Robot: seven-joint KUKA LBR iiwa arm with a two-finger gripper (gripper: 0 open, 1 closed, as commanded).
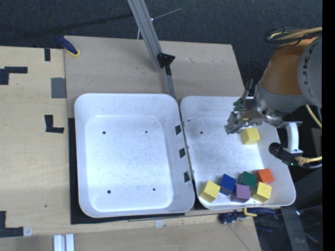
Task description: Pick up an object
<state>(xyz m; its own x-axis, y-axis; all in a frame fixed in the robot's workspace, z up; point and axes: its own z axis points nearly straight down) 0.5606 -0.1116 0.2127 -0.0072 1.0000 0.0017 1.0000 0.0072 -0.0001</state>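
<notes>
End effector [236, 123], beside yellow cube [250, 135]

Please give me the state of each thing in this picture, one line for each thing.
gripper: over the right bin, beside the lone yellow block.
lone yellow block: in the right bin, apart from the cluster.
yellow block at the cluster's left: lying tilted.
blue block: in the cluster.
green block: in the cluster.
purple block: in the cluster.
orange block: near the rim.
right bin: holds all the blocks.
</notes>
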